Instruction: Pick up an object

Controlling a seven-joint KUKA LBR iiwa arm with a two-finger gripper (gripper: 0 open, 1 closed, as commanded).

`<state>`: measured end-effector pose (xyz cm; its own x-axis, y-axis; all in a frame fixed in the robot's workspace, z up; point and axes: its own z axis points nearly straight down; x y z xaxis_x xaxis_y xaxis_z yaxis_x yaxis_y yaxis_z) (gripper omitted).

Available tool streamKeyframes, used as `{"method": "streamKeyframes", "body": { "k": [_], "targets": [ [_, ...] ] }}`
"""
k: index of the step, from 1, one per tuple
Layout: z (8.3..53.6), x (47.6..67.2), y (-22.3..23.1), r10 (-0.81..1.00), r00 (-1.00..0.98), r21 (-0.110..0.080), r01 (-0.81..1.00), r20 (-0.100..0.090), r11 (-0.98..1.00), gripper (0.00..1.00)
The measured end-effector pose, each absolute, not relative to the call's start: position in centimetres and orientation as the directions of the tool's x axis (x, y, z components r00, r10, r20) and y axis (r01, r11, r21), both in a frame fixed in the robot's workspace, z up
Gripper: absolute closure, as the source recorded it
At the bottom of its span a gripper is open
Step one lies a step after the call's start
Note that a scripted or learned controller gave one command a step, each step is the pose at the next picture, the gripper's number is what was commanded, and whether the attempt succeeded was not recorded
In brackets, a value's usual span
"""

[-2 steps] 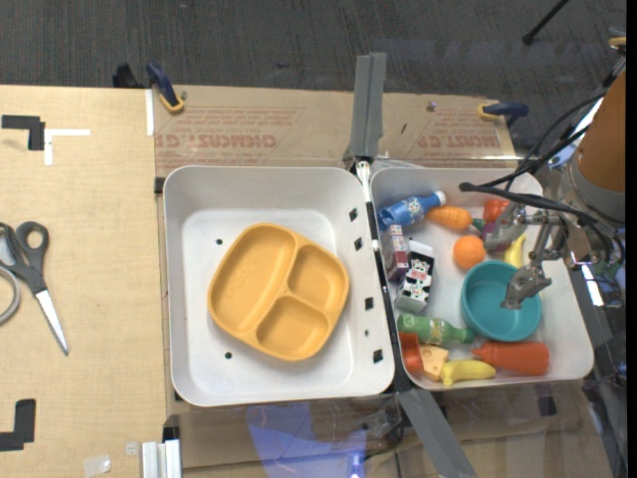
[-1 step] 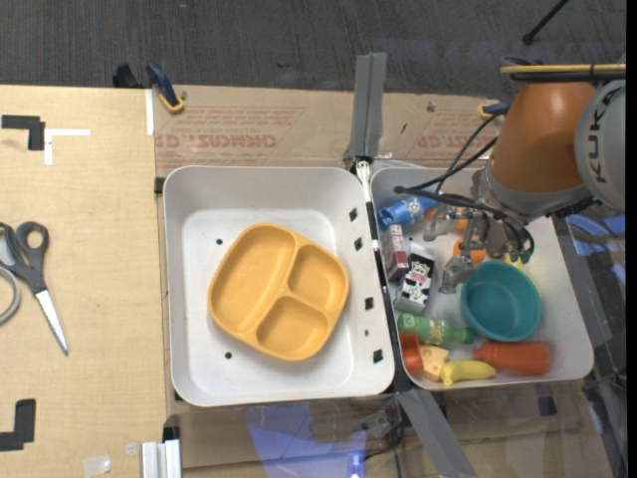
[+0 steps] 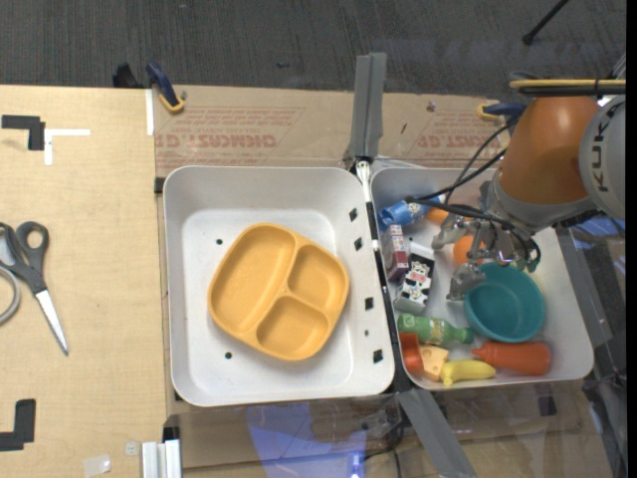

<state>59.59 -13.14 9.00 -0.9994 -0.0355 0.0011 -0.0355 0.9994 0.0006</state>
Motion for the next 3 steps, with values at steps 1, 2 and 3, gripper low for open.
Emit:
{"method": "streamKeyframes", "body": {
  "k": [1,2,3],
  "targets": [
    [9.8,59.7,-13.0,-0.038,-0.999,0.001,-0.038,0.000,0.999,1.00],
    [8.9,65.9,-9.7,0.160,-0.987,0.000,0.160,0.004,0.987,1.00],
    [23.5,63.7,-9.7,0.034,-0.999,0.000,0.034,-0.001,0.999,1.00]
  ]
}}
